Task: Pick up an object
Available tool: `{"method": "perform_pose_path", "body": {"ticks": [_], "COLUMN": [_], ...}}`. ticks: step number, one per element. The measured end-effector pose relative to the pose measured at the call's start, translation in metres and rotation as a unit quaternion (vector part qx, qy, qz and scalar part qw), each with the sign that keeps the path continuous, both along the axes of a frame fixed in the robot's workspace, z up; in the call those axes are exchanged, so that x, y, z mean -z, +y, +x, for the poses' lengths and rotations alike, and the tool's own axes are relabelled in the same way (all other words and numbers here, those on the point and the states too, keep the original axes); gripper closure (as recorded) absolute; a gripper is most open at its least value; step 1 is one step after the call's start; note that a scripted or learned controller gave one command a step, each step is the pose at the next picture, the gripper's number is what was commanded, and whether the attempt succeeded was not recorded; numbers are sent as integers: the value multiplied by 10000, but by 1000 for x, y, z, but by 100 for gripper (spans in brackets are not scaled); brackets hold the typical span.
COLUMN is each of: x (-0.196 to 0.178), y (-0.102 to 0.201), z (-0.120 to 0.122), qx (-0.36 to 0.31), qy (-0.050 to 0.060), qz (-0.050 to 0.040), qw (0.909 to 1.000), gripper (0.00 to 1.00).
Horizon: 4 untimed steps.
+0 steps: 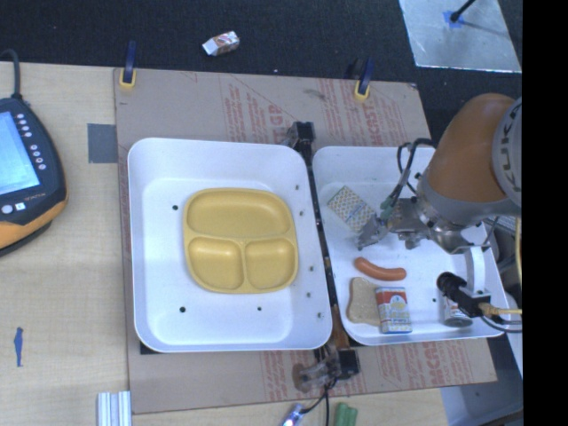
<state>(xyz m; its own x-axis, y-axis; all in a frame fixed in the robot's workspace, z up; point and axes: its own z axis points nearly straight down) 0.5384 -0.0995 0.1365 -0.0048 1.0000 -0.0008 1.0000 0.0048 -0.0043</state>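
The gripper [377, 231] hangs in the right bin [330, 264], grip state unreadable. Just below it, apart, the sausage [380, 270] lies with its long axis left-to-right.

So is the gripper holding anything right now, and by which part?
Cannot be told: the gripper sits by the patterned packet, above the sausage.
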Motion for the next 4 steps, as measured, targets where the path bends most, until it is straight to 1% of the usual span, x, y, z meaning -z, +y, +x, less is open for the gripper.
{"method": "perform_pose_path", "body": {"ticks": [1, 2, 3, 4], "x": [45, 45, 45, 35], "y": [-78, -40, -5, -7], "z": [104, 58, 1, 2], "qx": [13, 5, 5, -10], "qy": [-6, -1, 0, 4], "qz": [4, 0, 2, -9], "qw": [10000, 10000, 10000, 10000], "gripper": [0, 0, 0, 100]}}
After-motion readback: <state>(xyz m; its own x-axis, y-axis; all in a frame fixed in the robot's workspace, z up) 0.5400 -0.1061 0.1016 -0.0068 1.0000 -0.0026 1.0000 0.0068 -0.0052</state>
